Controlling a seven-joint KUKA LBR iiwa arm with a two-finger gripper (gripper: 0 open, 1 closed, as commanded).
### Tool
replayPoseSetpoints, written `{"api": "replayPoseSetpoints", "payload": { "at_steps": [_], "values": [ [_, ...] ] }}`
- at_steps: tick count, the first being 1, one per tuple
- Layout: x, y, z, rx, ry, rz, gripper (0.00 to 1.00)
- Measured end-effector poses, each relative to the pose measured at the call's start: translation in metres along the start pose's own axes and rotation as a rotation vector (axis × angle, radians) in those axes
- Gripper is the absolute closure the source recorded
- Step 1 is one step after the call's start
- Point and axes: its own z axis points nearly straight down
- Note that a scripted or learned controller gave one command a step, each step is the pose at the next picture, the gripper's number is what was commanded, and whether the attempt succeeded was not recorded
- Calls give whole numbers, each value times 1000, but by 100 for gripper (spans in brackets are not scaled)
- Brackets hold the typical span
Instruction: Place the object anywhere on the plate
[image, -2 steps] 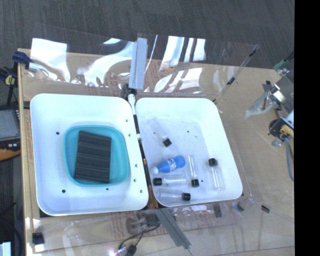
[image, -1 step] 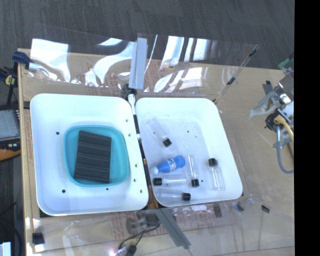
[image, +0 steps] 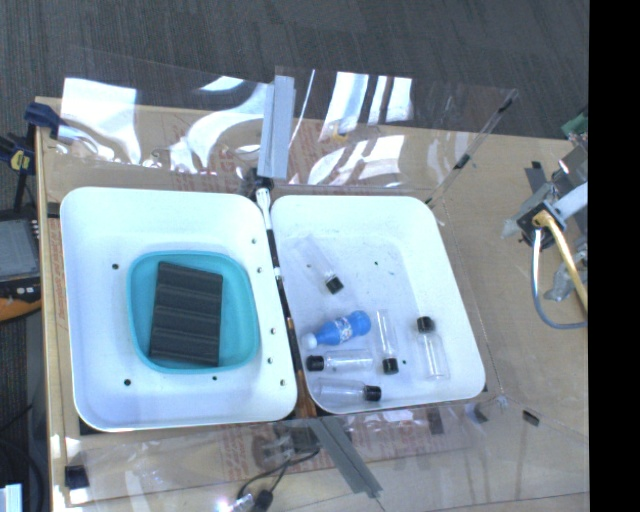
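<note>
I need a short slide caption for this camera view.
Blue plate carrying a dark ridged block in left bin; clear vials in right bin.

Hard, bright light falls across the bench, and the two shallow white bins (image: 100, 215) are nearly washed out, their rims losing detail. Strong glare patches sit on the clear plastic sheeting (image: 340, 105) along the far side. The dark grey carpet (image: 300, 35) beyond stays dim. Shadows are short and soft-edged. The whole view is slightly soft, with small clear vials (image: 433, 350) hard to resolve.
</note>
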Motion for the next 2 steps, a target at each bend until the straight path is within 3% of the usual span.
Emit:
{"api": "replayPoseSetpoints", "payload": {
  "at_steps": [1,2],
  "values": [
    [0,0,0,-1,1,87,0],
    [0,0,0,-1,1,87,0]
  ]
}}
